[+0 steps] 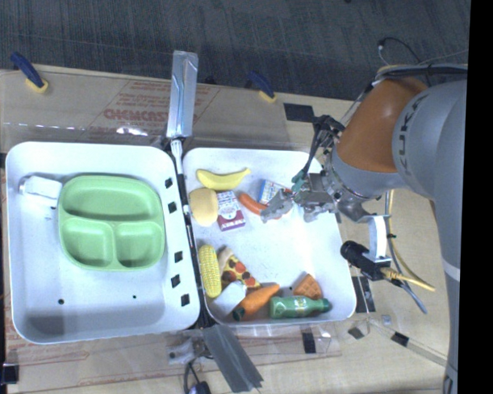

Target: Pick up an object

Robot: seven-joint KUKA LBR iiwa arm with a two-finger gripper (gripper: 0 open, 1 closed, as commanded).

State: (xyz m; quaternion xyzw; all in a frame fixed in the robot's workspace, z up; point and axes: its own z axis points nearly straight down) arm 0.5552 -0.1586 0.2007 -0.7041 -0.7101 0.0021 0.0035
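Note:
My gripper hangs over the upper right part of the right bin, with its fingers apart and nothing between them. Just left of it lie a small blue and white packet and a red sausage. Further left are a red and white carton, a yellow banana and a pale round potato. Along the front of the bin lie a corn cob, a pizza slice, a carrot, a green bottle and an orange wedge.
The left bin holds a green divided plate and a small white piece at its back left. A metal divider stands between the bins at the back. The bare floor of the right bin lies below the gripper.

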